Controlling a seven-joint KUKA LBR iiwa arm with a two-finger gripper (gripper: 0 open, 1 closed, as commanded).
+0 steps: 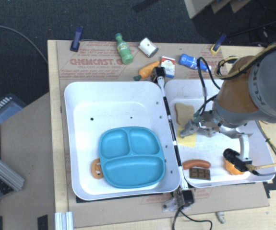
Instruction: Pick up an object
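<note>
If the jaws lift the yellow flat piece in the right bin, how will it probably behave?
The yellow piece looks thin and flat, so it is probably light and hard to get under. Lying flat on the right bin, it should slide rather than roll. Stiff or floppy: unclear.

1. My arm (pixel 260 87) was cut off by the right edge of the view; its upper links could not be seen.
2. My wrist covered part of the right bin (pixel 186 87), hiding the floor beneath it.
3. My gripper (pixel 189 128) sat low over the yellow piece (pixel 187 141) and the tan piece (pixel 184 112). Whether my fingers were spread or closed could not be determined.
4. The blue divided plate (pixel 130 156) covered most of a small brown item (pixel 96 168) in the left bin (pixel 80 109); its type could not be determined.
5. The orange object (pixel 147 70) behind the bins was partly hidden by the black clip (pixel 158 72).
6. Print on the small carton (pixel 167 65) was too small to read.
</note>
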